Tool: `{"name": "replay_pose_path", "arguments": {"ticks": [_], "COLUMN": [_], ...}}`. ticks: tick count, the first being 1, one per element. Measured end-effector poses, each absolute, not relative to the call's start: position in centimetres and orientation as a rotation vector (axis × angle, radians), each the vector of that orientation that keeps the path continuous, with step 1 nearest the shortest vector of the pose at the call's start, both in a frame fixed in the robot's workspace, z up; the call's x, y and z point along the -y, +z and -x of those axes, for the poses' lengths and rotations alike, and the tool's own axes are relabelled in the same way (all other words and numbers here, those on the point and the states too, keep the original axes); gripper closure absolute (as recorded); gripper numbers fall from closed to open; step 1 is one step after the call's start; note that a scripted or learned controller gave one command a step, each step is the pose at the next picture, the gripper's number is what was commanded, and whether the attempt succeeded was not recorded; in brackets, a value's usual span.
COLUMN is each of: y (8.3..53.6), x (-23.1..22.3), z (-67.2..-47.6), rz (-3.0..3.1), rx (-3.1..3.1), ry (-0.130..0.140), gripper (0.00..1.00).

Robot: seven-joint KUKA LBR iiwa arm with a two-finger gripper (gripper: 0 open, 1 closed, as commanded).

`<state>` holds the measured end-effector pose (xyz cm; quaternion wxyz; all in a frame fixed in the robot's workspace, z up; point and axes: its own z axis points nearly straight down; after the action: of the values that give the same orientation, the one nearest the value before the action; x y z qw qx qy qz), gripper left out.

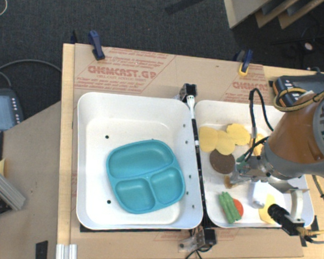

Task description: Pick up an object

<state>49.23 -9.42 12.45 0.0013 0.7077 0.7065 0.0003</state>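
White walls hem me in: I hang low in the right bin [306,213], my gripper [242,173] just beside the brown disc [222,161], with yellow pieces [224,136] and a green stick [228,207] near. My own wrist hides the grip, so I cannot tell its state. The left bin [88,148] holds a teal tray [144,176] with room around it.

Arm [309,138]: cut off by the right edge.
Right bin [219,111]: far side hidden under the arm.
Claw [246,175]: finger state unclear.
Yellow item [265,213]: partly covered.
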Motion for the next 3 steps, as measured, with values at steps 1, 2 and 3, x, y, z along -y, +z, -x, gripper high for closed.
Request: {"name": "replay_pose_path", "arguments": {"ticks": [1,2,3], "y": [29.3,18.7,34.6], "x": [-0.1,-1.5,-8.9], "z": [-48.2,-56.3,-48.3], "rz": [-2.200,-2.220,-2.207], "rx": [-2.228,-2.226,-2.229], "ry": [0.026,-0.006,0.027], "gripper": [1.00,1.00,1.00]}}
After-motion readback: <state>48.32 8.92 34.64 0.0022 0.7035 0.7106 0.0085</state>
